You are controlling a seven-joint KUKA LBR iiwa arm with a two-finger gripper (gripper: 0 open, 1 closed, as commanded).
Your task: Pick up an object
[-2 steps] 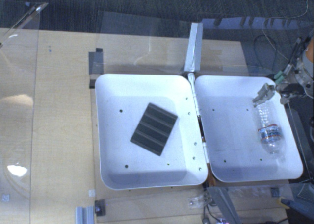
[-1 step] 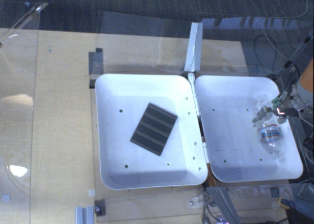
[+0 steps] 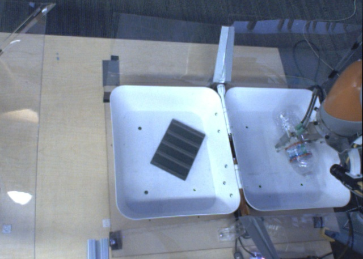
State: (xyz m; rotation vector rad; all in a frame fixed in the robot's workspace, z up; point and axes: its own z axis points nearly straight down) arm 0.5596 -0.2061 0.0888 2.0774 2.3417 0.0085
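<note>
Wooden bench [image 3: 62,156] fills most of the frame and bears two white bins. Left bin [image 3: 127,110], centre of frame, contains one dark ribbed rectangular pad [image 3: 177,149] lying flat and skewed. Right bin [image 3: 255,184] holds a clear crumpled plastic item [image 3: 295,147] toward its right side. Arm [image 3: 343,102] enters at right edge, over that bin. Gripper [image 3: 300,134] sits at the plastic item; its state cannot be determined.

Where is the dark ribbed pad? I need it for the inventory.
The dark ribbed pad lies tilted near the middle of the left bin, apart from the gripper over the right bin.
</note>
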